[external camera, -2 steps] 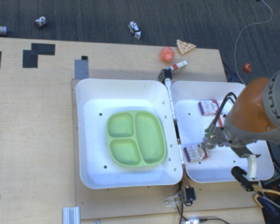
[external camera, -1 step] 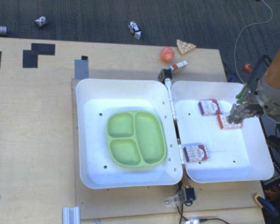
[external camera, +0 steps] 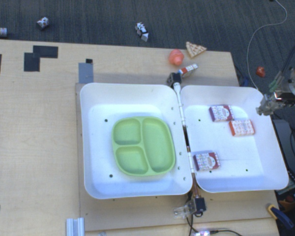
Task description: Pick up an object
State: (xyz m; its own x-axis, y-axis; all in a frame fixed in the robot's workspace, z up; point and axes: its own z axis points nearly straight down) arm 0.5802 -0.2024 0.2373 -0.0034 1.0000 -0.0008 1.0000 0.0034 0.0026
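The tool (external camera: 266, 107) hovers at the right bin's (external camera: 265, 181) far right rim — whether it is open or closed cannot be told. Three small packets lie in that bin: two (external camera: 221, 113) (external camera: 242, 127) near the tool, one (external camera: 206, 161) by the divide.

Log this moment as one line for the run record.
arm: at right bin's right edge | gripper: nothing visibly held | right bin: three small packets | left bin: green divided tray | pick: not done
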